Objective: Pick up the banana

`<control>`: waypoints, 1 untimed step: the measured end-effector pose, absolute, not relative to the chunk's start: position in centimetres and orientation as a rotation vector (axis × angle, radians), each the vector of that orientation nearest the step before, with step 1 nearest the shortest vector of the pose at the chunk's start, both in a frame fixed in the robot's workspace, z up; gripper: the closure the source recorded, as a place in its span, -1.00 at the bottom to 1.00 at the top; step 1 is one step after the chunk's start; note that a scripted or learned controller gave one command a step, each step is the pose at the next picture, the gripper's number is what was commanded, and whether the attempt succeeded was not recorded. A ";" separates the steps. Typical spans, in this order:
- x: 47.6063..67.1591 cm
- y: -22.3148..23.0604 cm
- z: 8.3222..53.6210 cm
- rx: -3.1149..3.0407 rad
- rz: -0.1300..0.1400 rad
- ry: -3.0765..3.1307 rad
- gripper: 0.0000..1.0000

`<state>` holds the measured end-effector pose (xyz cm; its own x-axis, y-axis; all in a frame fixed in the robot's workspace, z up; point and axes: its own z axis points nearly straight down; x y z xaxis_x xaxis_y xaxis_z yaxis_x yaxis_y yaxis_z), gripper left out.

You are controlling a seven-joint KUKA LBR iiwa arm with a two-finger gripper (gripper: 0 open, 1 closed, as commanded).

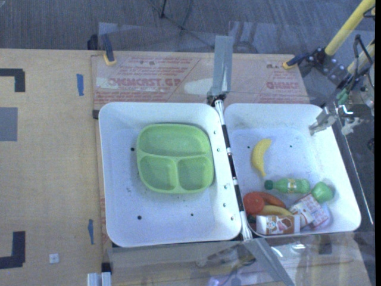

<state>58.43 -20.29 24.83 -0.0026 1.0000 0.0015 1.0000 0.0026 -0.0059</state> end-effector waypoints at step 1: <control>60.8 -15.3 9.7 -2.204 0.003 -2.235 -1.00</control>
